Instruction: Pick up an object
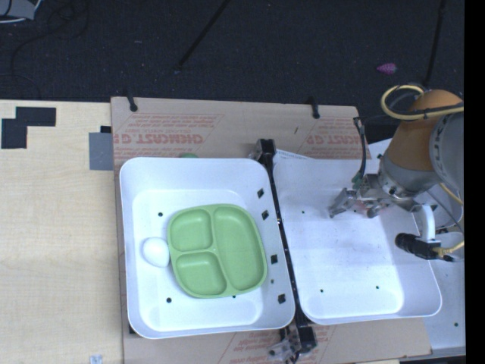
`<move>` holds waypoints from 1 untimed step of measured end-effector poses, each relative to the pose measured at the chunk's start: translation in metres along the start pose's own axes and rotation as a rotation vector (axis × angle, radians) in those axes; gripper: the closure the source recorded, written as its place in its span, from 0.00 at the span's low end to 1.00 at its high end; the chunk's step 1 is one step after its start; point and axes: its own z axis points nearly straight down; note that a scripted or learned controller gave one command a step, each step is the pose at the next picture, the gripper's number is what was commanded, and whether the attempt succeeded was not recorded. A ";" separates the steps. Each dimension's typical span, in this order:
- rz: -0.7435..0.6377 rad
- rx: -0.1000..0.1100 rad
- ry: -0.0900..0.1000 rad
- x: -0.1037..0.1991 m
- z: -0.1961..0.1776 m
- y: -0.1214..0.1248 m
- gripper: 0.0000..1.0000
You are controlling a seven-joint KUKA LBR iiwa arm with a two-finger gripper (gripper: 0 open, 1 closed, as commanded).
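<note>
A green three-compartment plate [217,249] lies flat in the left bin [144,180]. A small white egg-shaped object [156,251] rests against the plate's left edge. My gripper [355,202] hangs over the upper right part of the right bin [356,309], far to the right of both objects. Nothing shows in the gripper.
A black divider [274,226] runs between the two bins, which sit on a cardboard sheet [227,127]. The arm's grey body and orange band [415,146] stand over the right bin's far right corner. A pale wooden bench top [53,233] lies to the left.
</note>
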 end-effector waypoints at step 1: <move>0.000 -0.003 -0.001 -0.001 -0.014 0.001 1.00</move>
